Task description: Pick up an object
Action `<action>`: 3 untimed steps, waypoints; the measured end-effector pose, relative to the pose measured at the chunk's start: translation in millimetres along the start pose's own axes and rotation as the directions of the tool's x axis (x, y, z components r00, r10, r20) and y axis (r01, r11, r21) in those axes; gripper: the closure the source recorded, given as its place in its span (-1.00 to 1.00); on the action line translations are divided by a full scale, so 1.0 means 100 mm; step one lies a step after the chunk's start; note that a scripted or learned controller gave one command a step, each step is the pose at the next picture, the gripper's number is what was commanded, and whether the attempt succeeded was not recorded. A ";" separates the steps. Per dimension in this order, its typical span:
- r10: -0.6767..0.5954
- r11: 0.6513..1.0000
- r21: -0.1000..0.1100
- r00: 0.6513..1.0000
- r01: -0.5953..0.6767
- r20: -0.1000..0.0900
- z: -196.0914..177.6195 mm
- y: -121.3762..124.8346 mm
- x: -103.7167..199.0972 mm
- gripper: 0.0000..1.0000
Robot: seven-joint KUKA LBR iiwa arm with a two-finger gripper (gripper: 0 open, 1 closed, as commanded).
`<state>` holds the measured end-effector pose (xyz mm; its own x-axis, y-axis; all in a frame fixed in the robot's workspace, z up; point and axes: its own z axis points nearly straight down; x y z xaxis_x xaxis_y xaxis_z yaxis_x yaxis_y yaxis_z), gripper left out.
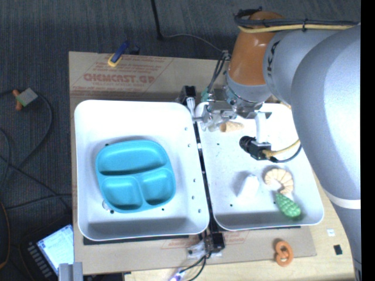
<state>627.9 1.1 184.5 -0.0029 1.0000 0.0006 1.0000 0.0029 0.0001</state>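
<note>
The hand (212, 111) hangs low over the upper left corner of the right bin (310, 218), close to the wall where the two bins meet. How far open it is cannot be told, since the wrist covers it from above, and nothing can be seen in its hold.

Just beside the hand, to its right, a small tan piece (234, 126) lies on the bin floor. Further toward the lower right of the same bin lie three more things near one another: a white lump (248, 185), an orange-and-white toy shrimp (280, 178) just right of it, and a knobbly green piece (288, 206) below the shrimp, against the bin's near wall.

The left bin (88, 122) holds a blue divided plate (136, 174) lying flat in its middle.

Both bins sit on a cardboard sheet with red print on the counter (94, 69). An orange ring (283, 252) lies on the counter below the right bin, and a blue-and-yellow item (119, 52) lies at the sheet's upper left edge.
</note>
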 end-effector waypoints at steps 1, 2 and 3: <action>0.000 1.000 0.000 1.000 0.000 0.000 0.00 0.40 0.80 1.00; 0.000 1.000 -0.002 1.000 0.000 0.000 -0.65 0.41 1.46 1.00; 0.001 1.000 0.002 1.000 -0.001 0.001 -0.38 -0.19 1.97 1.00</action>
<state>608.5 197.8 222.5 -0.0023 1.0000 -0.0004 1.0000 0.0023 -0.0016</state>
